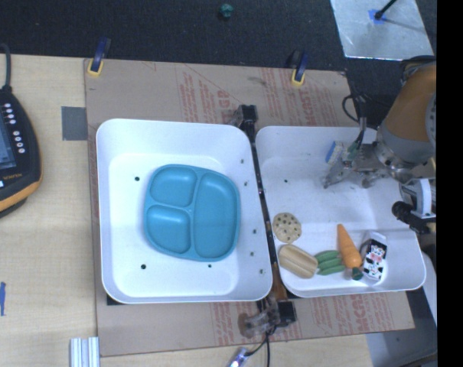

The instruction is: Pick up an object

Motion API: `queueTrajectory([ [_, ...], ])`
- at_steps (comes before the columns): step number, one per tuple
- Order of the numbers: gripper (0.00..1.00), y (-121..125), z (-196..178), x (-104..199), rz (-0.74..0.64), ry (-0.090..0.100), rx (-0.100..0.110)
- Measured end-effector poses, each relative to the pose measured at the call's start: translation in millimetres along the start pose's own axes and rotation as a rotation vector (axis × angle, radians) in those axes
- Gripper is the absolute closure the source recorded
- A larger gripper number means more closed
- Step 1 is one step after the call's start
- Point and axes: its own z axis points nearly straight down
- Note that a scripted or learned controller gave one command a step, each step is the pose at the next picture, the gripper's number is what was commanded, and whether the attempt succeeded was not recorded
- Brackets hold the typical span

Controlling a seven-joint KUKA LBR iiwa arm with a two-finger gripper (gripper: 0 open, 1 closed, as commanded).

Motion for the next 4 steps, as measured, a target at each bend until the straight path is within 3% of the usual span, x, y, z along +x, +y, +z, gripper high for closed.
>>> queueTrajectory([
  [1,0.0,-98,-1,4,0.0,0.0,-0.001],
  [2,1.0,-98,-11,3,-0.003,-0.001,0.0],
  [4,1.0,-65,-118,99,0.001,0.001,-0.005],
])
